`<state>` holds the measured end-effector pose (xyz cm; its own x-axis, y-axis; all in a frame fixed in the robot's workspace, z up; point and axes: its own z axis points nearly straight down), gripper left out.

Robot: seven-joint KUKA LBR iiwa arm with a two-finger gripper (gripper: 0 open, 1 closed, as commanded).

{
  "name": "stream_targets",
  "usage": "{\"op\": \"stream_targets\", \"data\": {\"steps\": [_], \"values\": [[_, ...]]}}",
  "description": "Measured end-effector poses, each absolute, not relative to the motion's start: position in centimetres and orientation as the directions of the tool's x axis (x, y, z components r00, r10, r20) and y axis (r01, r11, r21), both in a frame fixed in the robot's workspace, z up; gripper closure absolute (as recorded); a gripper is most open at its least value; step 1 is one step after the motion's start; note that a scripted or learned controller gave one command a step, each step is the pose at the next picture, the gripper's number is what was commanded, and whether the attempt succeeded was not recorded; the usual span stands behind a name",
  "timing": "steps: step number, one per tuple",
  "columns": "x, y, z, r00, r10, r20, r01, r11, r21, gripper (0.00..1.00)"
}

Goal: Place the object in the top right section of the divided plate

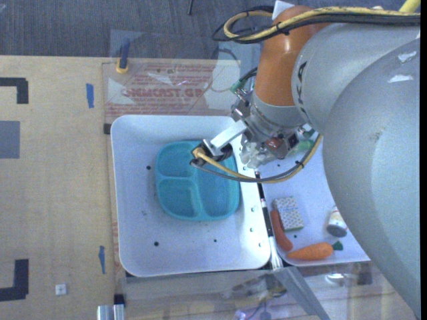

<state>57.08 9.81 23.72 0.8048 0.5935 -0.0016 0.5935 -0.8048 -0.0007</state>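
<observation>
Camera view: tool (248, 153) (finger state unreadable) hovers just right of the teal divided plate (197, 181), beside its upper-right section.

Bright, even light from overhead fills the scene. The white bin (133, 245) is nearly washed out, and the arm (373, 132) carries pale glare patches. Shadows are soft and faint. The picture is slightly soft and grainy, and the close arm looks blurred.

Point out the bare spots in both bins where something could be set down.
Left bin: bare floor left of and below the blue divided plate. Right bin: crowded at the bottom by the carrot, sponge and red piece; the claw overhangs its top.
</observation>
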Motion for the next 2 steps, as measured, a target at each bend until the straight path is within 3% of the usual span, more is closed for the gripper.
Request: {"op": "stream_targets", "data": {"steps": [1, 2], "values": [[58.3, 10.9, 25.3, 0.938, 0.346, 0.000, 0.346, -0.938, -0.001, 1.00], [57.4, 4.1, 25.7, 0.906, 0.424, -0.004, 0.424, -0.906, -0.003, 1.00]]}}
